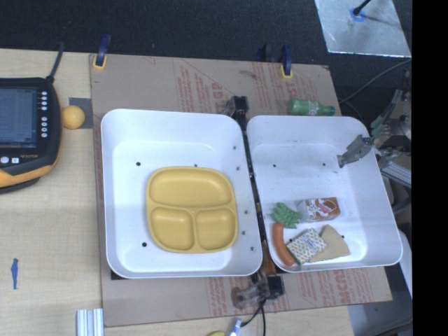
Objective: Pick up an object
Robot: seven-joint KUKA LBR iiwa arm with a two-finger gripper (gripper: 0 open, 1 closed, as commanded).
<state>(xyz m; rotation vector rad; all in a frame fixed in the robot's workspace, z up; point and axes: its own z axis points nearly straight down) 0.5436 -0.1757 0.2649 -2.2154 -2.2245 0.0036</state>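
The right bin (364, 187) holds a cluster of small items near its front left corner. They are a green leafy toy (285, 213), a red and white packet (320, 208), an orange sausage-like piece (281, 243), a patterned packet (306, 246) and a tan wedge (334, 242). My gripper (352, 152) hangs over the bin's back right part, well apart from the cluster and up-right of it. Nothing shows in its grasp.
The left bin (119, 187) carries a yellow divided plate (190, 208). A green bottle (309, 107) lies behind the right bin. A teach pendant (24, 135) and a yellow ball (73, 116) sit at the far left.
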